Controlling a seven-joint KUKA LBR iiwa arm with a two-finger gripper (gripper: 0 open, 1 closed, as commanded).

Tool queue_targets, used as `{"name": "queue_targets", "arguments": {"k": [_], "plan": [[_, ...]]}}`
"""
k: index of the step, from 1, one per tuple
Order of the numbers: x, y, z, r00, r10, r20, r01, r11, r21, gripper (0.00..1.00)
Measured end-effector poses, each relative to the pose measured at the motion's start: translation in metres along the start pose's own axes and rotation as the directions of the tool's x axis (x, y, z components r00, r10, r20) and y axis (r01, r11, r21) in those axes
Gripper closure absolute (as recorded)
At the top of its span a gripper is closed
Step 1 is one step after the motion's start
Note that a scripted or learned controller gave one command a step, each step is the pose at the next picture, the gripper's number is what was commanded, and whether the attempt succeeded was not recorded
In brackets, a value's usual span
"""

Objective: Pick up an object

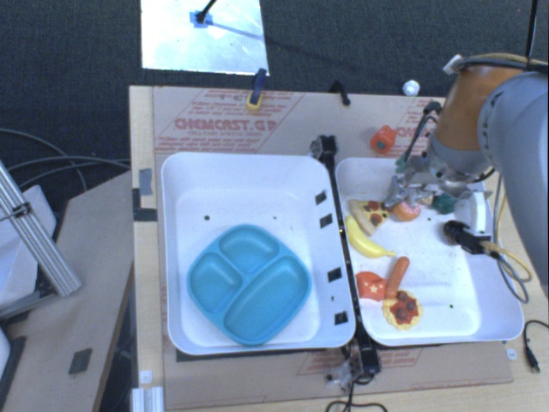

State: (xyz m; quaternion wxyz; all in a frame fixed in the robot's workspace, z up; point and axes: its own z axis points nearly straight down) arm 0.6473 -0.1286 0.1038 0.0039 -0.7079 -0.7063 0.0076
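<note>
Gripper [403,197] is low in the right bin [493,316], right over a pinkish toy [407,210] near the back, beside a pizza slice [371,215]. Can't tell if it's open. Toy's prob light, hard, slick plastic; grab across its middle.

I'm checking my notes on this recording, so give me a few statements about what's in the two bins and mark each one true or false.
1. The blue divided plate lies in the left bin. True.
2. The toy banana lies on the blue plate. False: it lies in the right bin, near the divider.
3. The gripper is over the right bin's far end. True.
4. The toy hot dog sits outside both bins. False: it lies in the right bin.
5. An orange object rests on the board beyond the bins. True.
</note>
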Motion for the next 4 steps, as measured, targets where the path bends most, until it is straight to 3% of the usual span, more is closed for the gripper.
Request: {"name": "queue_targets", "arguments": {"k": [1, 2, 3, 4], "plan": [[0.035, 0.015, 0.011, 1.0, -0.003, 0.013, 0.003, 1.0, -0.017, 1.0], [0.09, -0.005, -0.089, 1.0, -0.011, -0.006, 0.011, 1.0, -0.028, 1.0], [0.137, -0.069, -0.157, 1.0, -0.011, -0.008, 0.011, 1.0, -0.022, 1.0], [0.171, -0.094, -0.153, 1.0, -0.01, -0.007, 0.01, 1.0, -0.017, 1.0]]}}
